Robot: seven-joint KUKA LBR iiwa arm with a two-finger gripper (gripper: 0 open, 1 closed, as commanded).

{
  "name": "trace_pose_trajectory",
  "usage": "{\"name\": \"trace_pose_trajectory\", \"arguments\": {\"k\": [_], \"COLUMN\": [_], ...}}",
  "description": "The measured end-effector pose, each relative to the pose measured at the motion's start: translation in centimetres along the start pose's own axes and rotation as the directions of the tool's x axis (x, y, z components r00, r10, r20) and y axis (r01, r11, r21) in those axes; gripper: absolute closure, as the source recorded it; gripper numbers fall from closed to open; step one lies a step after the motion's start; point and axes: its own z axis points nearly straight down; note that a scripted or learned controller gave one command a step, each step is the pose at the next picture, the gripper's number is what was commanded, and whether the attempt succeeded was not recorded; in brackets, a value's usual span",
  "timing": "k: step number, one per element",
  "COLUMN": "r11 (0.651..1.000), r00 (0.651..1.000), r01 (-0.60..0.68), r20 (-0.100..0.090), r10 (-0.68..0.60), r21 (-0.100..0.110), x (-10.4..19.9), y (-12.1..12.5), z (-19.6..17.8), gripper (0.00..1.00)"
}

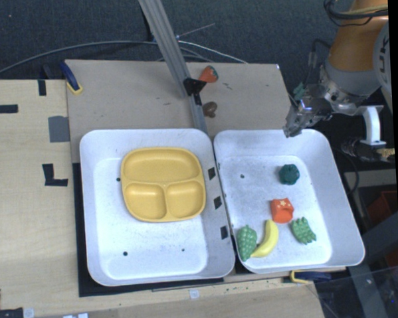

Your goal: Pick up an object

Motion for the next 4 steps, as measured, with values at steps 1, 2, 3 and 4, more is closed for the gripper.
{"name": "trace_pose_trajectory", "arguments": {"k": [1, 2, 3, 4], "r11": [1.0, 1.0, 1.0, 1.0], "r00": [1.0, 1.0, 1.0, 1.0], "r01": [0.0, 0.0, 0.001, 0.003], "r20": [0.0, 0.0, 0.0, -0.001], "r10": [0.0, 0.0, -0.001, -0.003], "r21": [0.001, 0.001, 0.001, 0.0], "x": [5.9, 11.1, 16.5, 22.2], "y": [-1.8, -2.3, -2.7, -4.4], "z": [1.0, 2.5, 3.3, 2.5], "gripper": [1.0, 1.0, 1.0, 1.0]}}
